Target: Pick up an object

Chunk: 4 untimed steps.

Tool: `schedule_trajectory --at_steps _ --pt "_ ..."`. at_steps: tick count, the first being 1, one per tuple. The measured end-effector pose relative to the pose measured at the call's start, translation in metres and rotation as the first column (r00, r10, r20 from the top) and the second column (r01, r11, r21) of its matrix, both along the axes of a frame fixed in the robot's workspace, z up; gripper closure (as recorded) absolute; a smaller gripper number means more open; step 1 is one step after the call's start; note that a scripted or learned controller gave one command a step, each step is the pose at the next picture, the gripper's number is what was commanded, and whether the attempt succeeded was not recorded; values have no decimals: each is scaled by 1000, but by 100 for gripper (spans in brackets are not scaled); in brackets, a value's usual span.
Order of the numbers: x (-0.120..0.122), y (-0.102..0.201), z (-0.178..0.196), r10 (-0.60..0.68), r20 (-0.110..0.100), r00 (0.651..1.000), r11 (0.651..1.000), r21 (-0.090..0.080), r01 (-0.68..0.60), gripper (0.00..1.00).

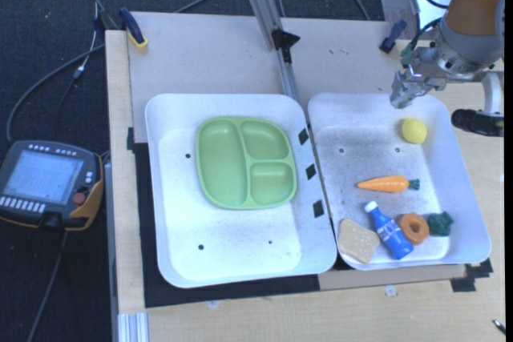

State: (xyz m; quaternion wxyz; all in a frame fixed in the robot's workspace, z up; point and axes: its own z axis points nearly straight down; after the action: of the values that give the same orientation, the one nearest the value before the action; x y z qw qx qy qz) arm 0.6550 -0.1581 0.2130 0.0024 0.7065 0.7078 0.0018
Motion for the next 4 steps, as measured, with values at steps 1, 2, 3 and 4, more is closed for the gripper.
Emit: schedule_trajectory --at_steps 1,2,3,4 --pt "2 0 55 0 2 1000 1000 -1 0 100" --pt "-5 50 42 4 -8 1000 1000 3 -3 100" --pt "-2 108 26 5 -8 1000 1000 3 -5 100" --pt "0 160 12 4 -9 1000 1000 3 -4 100"
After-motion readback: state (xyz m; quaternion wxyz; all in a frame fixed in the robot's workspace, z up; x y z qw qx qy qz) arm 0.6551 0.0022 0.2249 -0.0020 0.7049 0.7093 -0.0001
